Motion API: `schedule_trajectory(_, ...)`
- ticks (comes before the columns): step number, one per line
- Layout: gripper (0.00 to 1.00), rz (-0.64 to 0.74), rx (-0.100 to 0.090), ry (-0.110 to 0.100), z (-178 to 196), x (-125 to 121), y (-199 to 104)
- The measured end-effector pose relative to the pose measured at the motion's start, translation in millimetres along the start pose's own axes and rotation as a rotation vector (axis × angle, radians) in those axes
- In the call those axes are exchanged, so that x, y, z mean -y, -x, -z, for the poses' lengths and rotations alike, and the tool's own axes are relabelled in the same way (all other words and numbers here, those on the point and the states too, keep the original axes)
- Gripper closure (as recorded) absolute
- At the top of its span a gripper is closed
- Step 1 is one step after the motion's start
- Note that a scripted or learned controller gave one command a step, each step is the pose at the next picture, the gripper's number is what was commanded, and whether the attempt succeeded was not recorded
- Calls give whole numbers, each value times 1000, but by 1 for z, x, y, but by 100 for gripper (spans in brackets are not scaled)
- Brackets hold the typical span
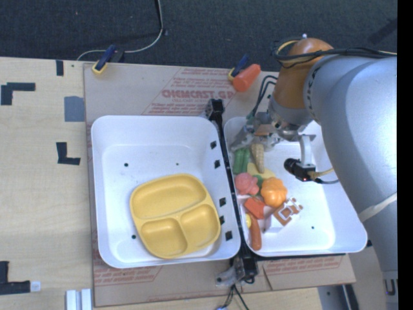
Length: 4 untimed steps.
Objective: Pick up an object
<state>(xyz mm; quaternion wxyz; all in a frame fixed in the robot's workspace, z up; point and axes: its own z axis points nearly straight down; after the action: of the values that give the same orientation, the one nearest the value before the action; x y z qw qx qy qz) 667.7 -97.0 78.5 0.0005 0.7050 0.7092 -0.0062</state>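
Toy food pile (pixel 259 186): heaped against left wall of right bin (pixel 322 237). Gripper (pixel 255 136): low over pile's far end, by corn cob (pixel 257 155); grip state indiscernible. Yellow divided plate (pixel 174 215): left bin (pixel 110 147).

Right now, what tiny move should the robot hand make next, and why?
Probably a small drop straight down. The gripper hangs at the top of the toy food pile in the right bin, just above the corn cob and green vegetable, with nothing visibly between its fingers.
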Motion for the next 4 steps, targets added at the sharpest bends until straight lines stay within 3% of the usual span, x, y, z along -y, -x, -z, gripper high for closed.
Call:
schedule_trajectory(1,100,-4,-8,6,16,0,-2)
schedule_trajectory(2,0,-4,-8,6,16,0,-2)
schedule_trajectory(3,100,-3,-8,6,26,0,-2)
schedule_trajectory(4,0,-3,-8,5,25,0,-2)
